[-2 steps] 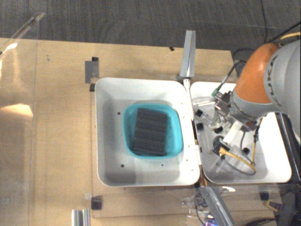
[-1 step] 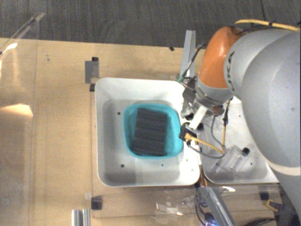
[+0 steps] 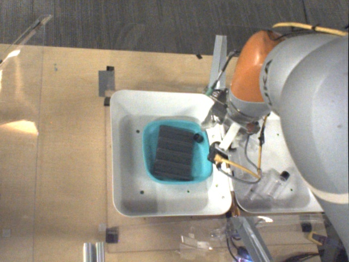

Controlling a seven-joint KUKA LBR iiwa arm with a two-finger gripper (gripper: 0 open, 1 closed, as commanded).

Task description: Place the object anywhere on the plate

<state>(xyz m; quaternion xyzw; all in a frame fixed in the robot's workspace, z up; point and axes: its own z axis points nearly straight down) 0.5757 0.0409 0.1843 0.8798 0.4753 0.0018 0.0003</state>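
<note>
Already the dark ribbed block (image 3: 174,152) lies flat on the teal plate (image 3: 150,141) in the left bin (image 3: 122,162), with the gripper (image 3: 210,138) at the plate's three o'clock rim. Whether it is released or clenched, I cannot tell. If it clings to the block, withdrawing could drag block or plate aside.

right bin (image 3: 283,203) mostly hidden by arm (image 3: 305,91)
</note>
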